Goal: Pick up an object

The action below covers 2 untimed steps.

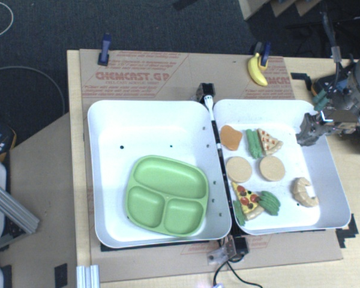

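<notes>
Claw (308, 132) at right bin (333, 161) far edge; grip state can't tell, w/ open floor beside.

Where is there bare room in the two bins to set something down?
Left bin: bare floor above the green tray and along its left wall. Right bin: a bare strip between the croissant and the claw. It is crowded around the cookies and pizza slice.

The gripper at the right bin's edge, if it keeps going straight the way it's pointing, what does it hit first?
The gripper seems to point down and left, so it would likely meet the right bin bare floor near its right wall first, short of the pizza slice. Depth is hard to judge.
</notes>
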### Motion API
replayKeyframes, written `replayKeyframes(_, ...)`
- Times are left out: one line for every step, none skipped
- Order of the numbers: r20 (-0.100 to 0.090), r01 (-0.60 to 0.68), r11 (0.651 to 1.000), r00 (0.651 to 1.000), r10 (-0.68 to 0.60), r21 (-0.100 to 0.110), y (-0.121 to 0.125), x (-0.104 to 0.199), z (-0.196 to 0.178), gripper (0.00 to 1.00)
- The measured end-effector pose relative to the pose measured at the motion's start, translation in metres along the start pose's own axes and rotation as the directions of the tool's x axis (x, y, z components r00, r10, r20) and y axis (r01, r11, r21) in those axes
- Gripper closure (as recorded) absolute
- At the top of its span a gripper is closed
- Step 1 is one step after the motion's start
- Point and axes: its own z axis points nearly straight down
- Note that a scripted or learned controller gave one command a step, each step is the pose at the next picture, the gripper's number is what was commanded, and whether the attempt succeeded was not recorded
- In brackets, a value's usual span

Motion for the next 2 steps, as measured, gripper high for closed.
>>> replayKeyframes(-0.004,0.017,1.000,1.000,-0.017,-0.022,0.000,0.145,-0.124,1.00)
replayKeyframes(-0.002,0.010,1.000,1.000,-0.010,-0.012,0.000,0.213,-0.156,1.00)
